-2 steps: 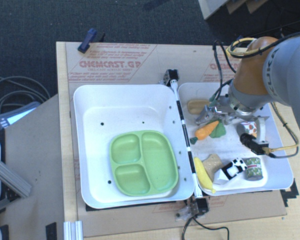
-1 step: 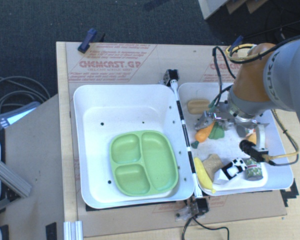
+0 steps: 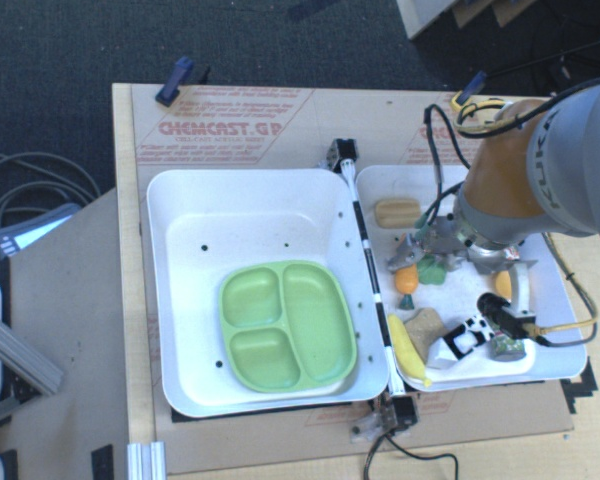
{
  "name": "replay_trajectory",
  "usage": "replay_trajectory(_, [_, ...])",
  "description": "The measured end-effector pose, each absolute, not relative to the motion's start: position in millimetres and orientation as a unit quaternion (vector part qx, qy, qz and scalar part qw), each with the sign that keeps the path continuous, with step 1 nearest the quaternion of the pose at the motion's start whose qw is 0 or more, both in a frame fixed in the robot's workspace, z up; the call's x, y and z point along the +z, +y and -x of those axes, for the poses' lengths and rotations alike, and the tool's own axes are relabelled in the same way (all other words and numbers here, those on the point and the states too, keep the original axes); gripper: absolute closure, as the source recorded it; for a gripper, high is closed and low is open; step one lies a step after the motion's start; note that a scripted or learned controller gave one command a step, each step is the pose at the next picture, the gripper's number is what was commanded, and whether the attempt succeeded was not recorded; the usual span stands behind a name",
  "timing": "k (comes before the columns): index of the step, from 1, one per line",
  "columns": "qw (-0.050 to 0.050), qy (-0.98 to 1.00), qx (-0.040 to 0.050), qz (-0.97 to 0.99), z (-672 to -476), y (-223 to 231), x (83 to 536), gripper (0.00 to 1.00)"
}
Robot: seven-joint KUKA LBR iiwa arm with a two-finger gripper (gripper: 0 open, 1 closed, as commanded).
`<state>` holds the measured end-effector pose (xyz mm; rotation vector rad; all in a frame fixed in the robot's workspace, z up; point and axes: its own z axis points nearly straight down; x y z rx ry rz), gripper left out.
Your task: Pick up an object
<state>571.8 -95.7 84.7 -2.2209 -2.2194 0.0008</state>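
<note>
Right bin (image 3: 550, 366) under gripper (image 3: 432, 251)

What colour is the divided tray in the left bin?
Light green tray, seen in the camera view.

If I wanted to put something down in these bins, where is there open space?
The left bin has bare floor behind and left of the green divided plate. The right bin is crowded: bread roll, orange piece, banana and the end effector.

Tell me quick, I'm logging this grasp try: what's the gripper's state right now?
Gripper: down in the right bin among the toys, by the orange piece; open, closed or holding cannot be told.
</note>
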Motion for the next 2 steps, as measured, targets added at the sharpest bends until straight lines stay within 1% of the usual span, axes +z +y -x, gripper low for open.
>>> replay_trajectory(1, [-0.001,-0.707,-0.0009,0.707,-573.2,-96,96,1.0])
replay_trajectory(2, [-0.001,-0.708,-0.0019,0.706,-633.1,-20,186,1.0])
